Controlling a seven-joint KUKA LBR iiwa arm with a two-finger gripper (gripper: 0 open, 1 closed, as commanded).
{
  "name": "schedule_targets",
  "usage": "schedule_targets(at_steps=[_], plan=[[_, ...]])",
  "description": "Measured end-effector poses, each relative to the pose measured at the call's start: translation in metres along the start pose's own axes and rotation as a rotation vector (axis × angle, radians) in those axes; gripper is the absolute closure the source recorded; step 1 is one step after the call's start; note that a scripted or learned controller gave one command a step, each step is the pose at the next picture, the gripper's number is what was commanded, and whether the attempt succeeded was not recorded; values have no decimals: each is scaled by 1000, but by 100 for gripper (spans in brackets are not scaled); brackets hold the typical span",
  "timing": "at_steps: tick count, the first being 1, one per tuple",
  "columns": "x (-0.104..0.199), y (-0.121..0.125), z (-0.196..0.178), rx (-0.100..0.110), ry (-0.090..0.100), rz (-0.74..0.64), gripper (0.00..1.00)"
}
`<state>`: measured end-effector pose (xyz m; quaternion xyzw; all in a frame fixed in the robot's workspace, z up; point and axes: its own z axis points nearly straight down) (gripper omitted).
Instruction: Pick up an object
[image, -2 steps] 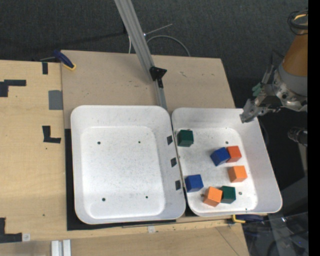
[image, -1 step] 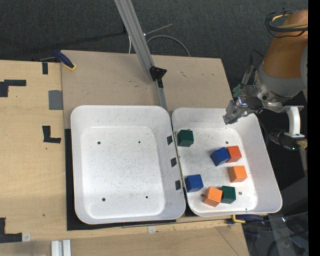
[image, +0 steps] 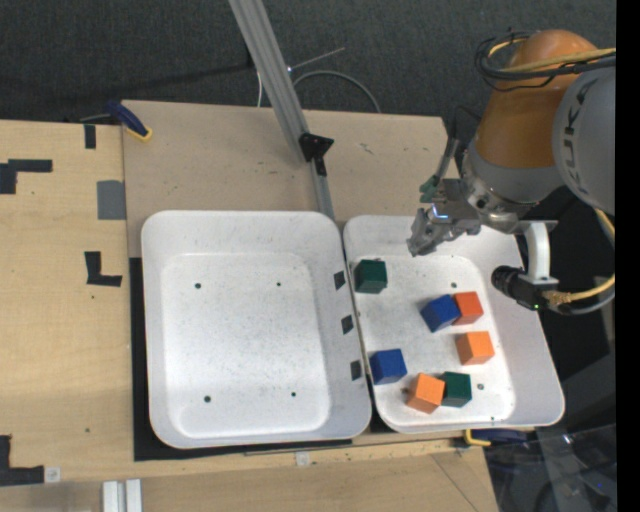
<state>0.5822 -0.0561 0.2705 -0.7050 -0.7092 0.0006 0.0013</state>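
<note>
The gripper (image: 428, 237) hangs over the far edge of the right bin (image: 520, 400), and whether it is spread or pressed together I cannot tell; nothing shows in its grasp. Nearest it, just down-left, sits a dark green cube (image: 371, 275), then below it a blue cube (image: 440, 312) touching an orange cube (image: 468, 306), with another orange cube (image: 475, 347) beyond. Farthest lie a second blue cube (image: 388, 365), an orange cube (image: 427, 391) against a green cube (image: 457, 388), and the left bin (image: 160, 240) on the tabletop (image: 60, 300)
</note>
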Motion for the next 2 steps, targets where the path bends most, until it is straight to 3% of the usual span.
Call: schedule_targets(at_steps=[2], plan=[[114, 16, 19, 1, 0, -1, 100]])
